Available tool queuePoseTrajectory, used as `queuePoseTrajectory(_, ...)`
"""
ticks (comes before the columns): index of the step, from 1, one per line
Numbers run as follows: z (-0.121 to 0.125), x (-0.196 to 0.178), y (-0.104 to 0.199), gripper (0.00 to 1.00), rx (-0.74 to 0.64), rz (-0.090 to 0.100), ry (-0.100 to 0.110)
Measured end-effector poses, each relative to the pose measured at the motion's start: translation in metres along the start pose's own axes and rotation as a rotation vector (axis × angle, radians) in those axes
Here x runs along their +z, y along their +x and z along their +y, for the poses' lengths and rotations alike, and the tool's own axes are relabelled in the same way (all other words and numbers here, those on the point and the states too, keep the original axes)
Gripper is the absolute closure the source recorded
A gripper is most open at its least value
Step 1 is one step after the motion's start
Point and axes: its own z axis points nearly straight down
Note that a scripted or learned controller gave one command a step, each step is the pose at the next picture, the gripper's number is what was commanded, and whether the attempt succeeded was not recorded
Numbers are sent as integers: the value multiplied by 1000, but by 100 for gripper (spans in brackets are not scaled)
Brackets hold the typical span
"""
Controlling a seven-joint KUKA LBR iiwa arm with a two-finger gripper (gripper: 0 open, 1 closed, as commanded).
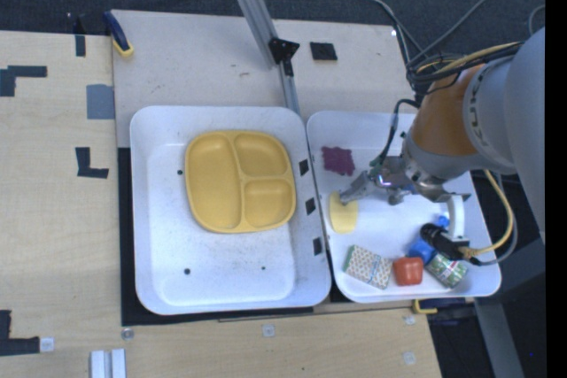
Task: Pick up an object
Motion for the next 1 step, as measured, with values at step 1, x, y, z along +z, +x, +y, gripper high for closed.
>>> queuePoseTrajectory(1,3,-15,1,100,-3,0,-8)
